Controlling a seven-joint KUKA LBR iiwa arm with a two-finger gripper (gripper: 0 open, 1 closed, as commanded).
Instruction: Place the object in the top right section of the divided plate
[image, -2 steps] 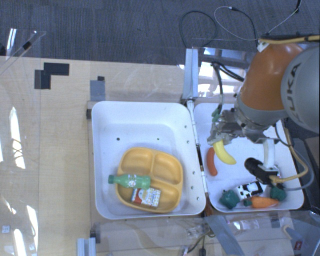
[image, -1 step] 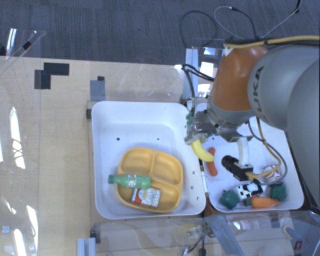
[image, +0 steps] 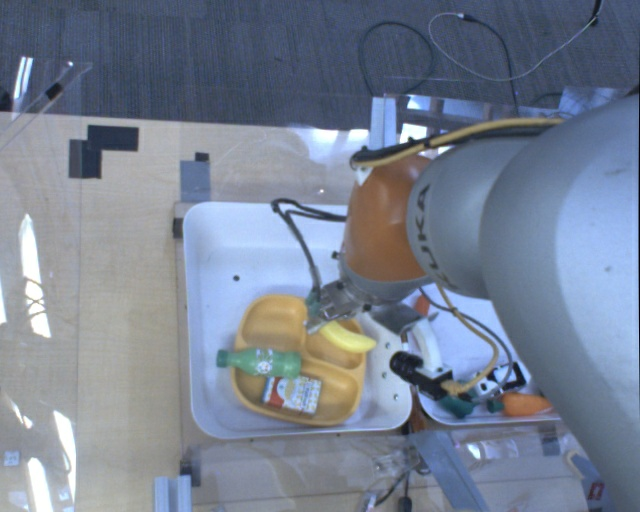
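A yellow divided plate (image: 268, 322) lies in the left white bin (image: 225, 265). A yellow banana (image: 347, 339) rests in the plate's right section on the far side. My gripper (image: 323, 312) hangs just over the banana's left end, at the ridge between the plate's sections, and the orange wrist hides much of it. A green bottle (image: 260, 362) lies across the plate's left rim. An orange and white carton (image: 293, 394) sits in the near section.
The right bin (image: 470, 340) holds an orange carrot-like toy (image: 526, 405), a teal piece (image: 461, 406) and a small red thing (image: 424, 304), mostly under the arm. A black cable (image: 296, 235) loops over the left bin's far part.
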